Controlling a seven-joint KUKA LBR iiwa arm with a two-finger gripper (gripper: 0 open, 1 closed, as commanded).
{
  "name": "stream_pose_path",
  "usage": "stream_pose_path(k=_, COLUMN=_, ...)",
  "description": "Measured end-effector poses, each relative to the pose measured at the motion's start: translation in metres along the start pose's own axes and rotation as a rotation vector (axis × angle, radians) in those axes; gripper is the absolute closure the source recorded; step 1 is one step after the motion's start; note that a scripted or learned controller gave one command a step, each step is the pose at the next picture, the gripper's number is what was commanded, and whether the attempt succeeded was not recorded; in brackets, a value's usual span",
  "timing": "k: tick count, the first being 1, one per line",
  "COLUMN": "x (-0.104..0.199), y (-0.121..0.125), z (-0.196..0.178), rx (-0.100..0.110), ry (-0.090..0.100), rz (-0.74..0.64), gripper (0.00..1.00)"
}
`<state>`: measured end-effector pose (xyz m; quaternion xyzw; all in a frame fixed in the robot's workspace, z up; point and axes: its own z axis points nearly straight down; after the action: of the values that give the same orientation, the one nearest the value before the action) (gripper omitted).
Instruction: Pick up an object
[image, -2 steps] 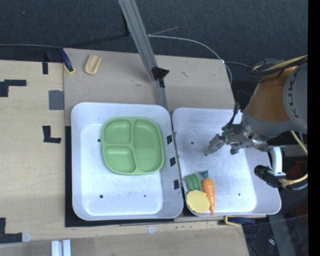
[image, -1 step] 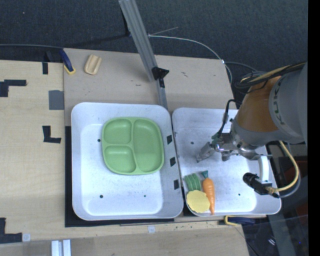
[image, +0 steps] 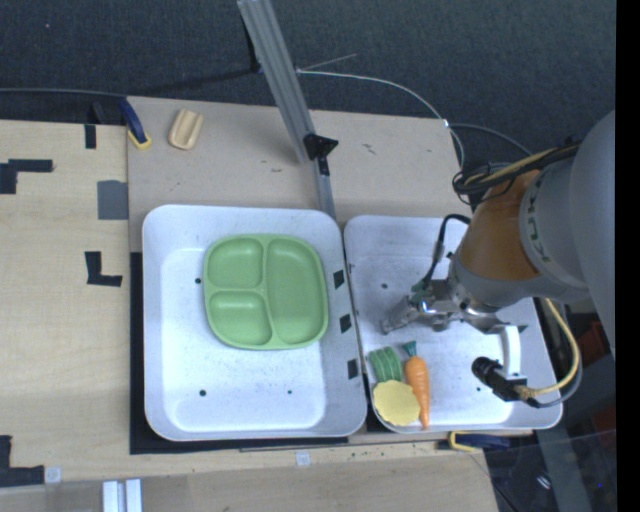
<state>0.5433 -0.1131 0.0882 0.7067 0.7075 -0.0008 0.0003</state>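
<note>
A pale wooden desk (image: 60, 330) fills the scene, with dark carpet beyond its far edge and a brown board under two shallow white bins set side by side. The left bin (image: 170, 400) carries a green divided plate (image: 266, 291) in its far half. The right bin (image: 385, 250) touches it along a shared edge. The grey arm (image: 570, 230), with its orange band, reaches in from the right and hangs over the middle of the right bin. Its gripper (image: 398, 318) points left, low over the bin floor, fingers set narrowly apart with nothing between them. A grey pole (image: 285, 80) slants across the far side of the desk. In the near left corner of the right bin lie a yellow disc (image: 395, 402), an orange carrot (image: 419, 388) resting against its right side, and a green ribbed piece (image: 385, 364) just beyond them, all just nearer than the gripper. A small tan block (image: 185, 129) sits on the far left of the board.
</note>
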Motion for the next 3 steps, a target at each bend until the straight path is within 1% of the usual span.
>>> stream_pose_path(k=1, x=0.001, y=0.0, z=-0.011, rx=0.001, ry=0.002, rz=0.0, gripper=1.0)
stream_pose_path(k=2, x=-0.006, y=-0.007, z=-0.066, rx=-0.003, ry=0.001, rz=0.001, gripper=1.0)
stream_pose_path(k=3, x=-0.006, y=-0.014, z=-0.112, rx=-0.004, ry=0.001, rz=0.0, gripper=1.0)
